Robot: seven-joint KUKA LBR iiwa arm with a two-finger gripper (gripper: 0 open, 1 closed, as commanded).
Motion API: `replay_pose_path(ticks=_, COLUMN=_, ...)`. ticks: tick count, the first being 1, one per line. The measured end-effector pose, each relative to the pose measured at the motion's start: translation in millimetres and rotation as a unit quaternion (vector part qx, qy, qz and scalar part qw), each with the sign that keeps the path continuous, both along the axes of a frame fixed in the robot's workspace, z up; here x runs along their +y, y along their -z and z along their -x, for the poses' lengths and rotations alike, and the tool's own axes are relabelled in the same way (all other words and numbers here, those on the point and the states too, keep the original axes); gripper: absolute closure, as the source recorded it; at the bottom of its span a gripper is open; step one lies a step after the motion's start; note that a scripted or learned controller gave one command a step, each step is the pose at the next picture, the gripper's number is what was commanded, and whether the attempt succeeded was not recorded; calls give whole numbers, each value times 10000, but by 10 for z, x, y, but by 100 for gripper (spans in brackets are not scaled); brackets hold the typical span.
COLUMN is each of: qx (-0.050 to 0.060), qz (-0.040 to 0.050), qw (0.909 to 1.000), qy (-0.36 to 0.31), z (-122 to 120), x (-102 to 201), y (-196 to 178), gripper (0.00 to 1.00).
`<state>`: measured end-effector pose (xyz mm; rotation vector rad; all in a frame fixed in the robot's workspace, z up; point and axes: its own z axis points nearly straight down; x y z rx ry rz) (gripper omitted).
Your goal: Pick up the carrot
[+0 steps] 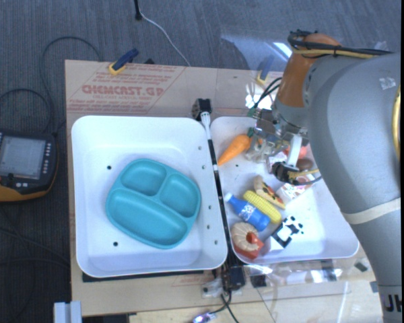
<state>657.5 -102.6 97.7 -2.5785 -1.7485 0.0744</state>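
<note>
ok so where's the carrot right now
In the camera view the carrot lies in the right bin, near its upper left corner by the divider, just left of the gripper.

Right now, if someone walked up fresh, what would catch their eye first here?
The bulky grey arm with its orange band looms in from the right, its gripper low over the right white bin. Just left of the gripper lies the orange carrot, above a jumble of toy food. In the left white bin sits a teal divided plate.

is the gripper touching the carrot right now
Cannot tell. In the camera view the gripper hangs just right of the carrot in the right bin, but clutter between them hides any contact or gap.
</note>
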Motion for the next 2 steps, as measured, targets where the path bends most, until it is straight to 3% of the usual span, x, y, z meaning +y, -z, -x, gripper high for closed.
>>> replay_pose_path(ticks=1, qx=-288, qz=-29, qw=9994, qy=203, z=158, x=1115, y=-891, gripper=100)
replay_pose_path(ticks=2, qx=-242, qz=32, qw=9854, qy=1683, z=443, x=1325, y=-846, gripper=100)
